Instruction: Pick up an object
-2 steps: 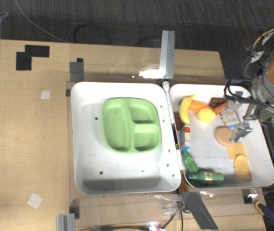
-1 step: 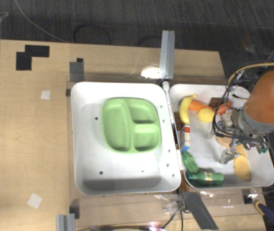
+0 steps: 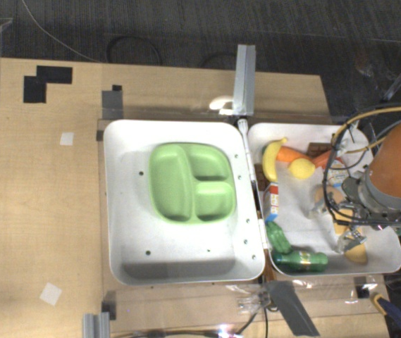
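Grn bottle (image 3: 300, 261) in R bin (image 3: 306, 134), gripper (image 3: 340, 220) near.

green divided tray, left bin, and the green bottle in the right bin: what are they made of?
Green tray: looks like moulded plastic, matte, with an even pale green colour, rounded corners and soft shading in its three compartments. Green bottle: probably plastic too, but glossier, with bright highlights along its side; it lies flat by the right bin's near wall. Neither is certain from the look alone.

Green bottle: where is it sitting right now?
The green bottle lies on its side in the right bin, along its near edge in the camera view, just right of the bin divider and below the banana and lemon.
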Available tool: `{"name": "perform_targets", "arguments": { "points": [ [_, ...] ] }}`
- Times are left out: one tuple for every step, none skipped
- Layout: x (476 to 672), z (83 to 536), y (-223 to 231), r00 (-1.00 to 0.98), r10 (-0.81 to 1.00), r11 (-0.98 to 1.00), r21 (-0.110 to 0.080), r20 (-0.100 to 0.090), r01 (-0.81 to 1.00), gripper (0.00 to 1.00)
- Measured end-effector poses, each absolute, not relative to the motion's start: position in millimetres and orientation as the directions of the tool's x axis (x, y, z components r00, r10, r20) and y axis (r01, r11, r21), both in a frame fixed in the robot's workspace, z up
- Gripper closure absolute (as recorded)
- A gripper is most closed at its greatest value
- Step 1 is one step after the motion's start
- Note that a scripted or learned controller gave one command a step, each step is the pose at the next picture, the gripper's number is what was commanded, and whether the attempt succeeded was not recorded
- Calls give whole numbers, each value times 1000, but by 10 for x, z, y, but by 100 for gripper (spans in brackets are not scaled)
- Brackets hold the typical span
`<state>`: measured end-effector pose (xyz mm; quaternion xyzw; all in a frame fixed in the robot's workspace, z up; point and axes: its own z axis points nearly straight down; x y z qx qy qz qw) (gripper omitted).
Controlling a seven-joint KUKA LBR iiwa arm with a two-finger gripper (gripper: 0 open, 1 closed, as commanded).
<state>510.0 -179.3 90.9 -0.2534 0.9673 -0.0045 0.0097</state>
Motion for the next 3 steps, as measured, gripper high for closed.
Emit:
{"name": "perform_targets", "arguments": {
  "points": [
    [5024, 941, -2050, -729, -684, 729, -7, -6, -684, 0],
    [5000, 915, -1849, -729, -685, 729, -19, -11, -684, 0],
    [5018, 916, -1941, -550, -835, 550, -16, -10, -835, 0]
  ]
}}
